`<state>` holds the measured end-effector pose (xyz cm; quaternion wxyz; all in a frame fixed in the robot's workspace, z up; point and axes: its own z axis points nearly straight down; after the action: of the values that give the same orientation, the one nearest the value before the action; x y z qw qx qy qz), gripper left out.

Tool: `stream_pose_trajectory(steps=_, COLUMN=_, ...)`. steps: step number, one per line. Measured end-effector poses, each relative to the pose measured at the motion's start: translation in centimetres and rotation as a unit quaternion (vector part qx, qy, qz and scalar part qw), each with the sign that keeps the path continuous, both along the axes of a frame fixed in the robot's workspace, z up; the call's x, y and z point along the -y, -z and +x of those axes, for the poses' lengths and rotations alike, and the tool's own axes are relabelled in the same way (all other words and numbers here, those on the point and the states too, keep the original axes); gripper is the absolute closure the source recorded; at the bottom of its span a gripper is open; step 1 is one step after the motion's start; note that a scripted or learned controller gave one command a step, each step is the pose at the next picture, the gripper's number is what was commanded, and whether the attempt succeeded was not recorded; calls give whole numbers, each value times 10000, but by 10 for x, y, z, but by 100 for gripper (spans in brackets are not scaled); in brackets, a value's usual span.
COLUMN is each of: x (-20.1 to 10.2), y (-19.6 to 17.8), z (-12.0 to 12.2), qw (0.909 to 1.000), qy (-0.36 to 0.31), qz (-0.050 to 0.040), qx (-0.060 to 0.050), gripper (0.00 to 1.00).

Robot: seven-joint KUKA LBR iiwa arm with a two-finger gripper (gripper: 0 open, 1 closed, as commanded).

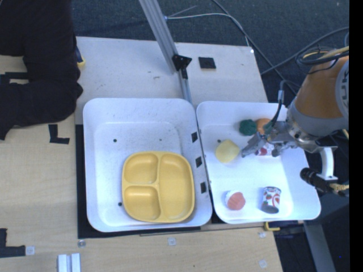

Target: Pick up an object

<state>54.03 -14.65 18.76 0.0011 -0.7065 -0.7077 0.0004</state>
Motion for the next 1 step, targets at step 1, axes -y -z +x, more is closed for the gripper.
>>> stream_pose_trajectory(steps=1, x=2, y=44, z=0, qw=10000, qy=6, qz=-4, qx=-19, gripper=0)
